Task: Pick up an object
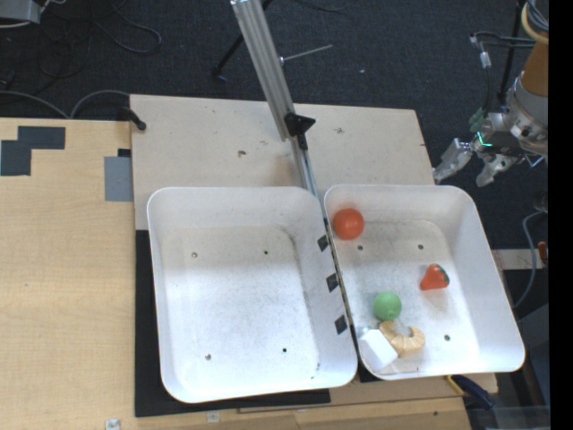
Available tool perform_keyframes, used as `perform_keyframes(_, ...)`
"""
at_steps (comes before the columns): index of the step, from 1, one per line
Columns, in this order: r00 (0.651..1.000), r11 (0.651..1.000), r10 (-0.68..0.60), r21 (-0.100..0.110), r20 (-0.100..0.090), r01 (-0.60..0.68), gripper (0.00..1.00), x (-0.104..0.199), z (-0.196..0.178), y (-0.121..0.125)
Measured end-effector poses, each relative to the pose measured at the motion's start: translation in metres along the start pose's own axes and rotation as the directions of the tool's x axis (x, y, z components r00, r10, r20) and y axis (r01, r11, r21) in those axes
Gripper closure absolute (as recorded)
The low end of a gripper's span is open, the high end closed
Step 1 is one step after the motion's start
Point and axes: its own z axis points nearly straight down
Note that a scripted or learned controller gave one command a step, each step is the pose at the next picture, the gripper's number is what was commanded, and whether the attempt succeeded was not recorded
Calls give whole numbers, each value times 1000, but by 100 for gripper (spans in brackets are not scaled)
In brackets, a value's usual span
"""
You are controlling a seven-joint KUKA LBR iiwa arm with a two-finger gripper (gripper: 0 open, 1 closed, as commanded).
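The right bin (479, 240) holds an orange ball (348, 223) near its far left corner, a small red piece (434, 278) toward its right side, a green ball (387, 305) near the middle front, and a tan lumpy object (405, 338) with a white block (377, 348) at the front left. My gripper (471, 167) hangs above the bench just beyond the right bin's far right corner, well apart from all the objects. Its two fingers are spread with nothing between them.
The left bin (170, 267) sits beside the right one, with a black clipped divider rail (329, 267) between them. A slanted aluminium bar (269, 70) rises from the back of the bench. Cables lie on the dark floor behind.
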Motion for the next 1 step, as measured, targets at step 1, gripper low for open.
perform_keyframes(1, 1000, 1000, -3, -4, 2, 3, 0, 1, -3, 1)
